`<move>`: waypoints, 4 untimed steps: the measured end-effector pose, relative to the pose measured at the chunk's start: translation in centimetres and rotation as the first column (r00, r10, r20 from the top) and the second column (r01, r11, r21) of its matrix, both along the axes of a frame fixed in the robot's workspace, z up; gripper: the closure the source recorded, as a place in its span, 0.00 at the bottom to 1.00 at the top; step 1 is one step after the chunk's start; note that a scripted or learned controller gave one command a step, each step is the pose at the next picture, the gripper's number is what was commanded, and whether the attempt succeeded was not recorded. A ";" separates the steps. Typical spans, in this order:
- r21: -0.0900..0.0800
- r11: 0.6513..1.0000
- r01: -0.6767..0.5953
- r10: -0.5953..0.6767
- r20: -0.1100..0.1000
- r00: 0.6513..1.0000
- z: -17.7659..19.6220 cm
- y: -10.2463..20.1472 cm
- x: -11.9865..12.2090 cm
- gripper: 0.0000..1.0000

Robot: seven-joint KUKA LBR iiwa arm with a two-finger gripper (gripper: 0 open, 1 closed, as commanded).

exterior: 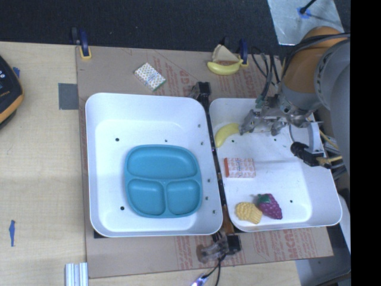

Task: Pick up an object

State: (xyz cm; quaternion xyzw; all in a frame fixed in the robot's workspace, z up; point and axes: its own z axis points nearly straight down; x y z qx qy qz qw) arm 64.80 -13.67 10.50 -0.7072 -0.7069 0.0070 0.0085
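One corn cob [248,213], one grape bunch [269,206], one packet [239,167], hand [260,124] spread wide beside one banana [225,133]

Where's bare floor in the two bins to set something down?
Left bin: a bare strip rings the blue tray, widest along the far wall. Right bin: free between packet and right wall. Crowded: far end by gripper and banana; near corner with corn, grapes.

Your 1 arm [324,70] comes in from the right edge, its grey body and orange band bulking at the upper right. Your gripper [262,124] hangs low, its wrist angled down and leftward; the metal tip is too cluttered to read.
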 end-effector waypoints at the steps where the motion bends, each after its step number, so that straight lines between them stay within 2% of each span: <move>1: -0.003 1.000 -0.003 0.003 0.020 1.000 -1.3 -2.9 0.8 0.00; 2: -0.004 1.000 -0.007 0.007 0.019 1.000 -0.2 -2.9 0.9 1.00; 3: -0.001 1.000 -0.005 0.005 0.021 1.000 8.8 4.8 0.9 1.00; 4: -0.003 1.000 -0.006 0.006 0.017 1.000 8.7 10.1 -1.5 1.00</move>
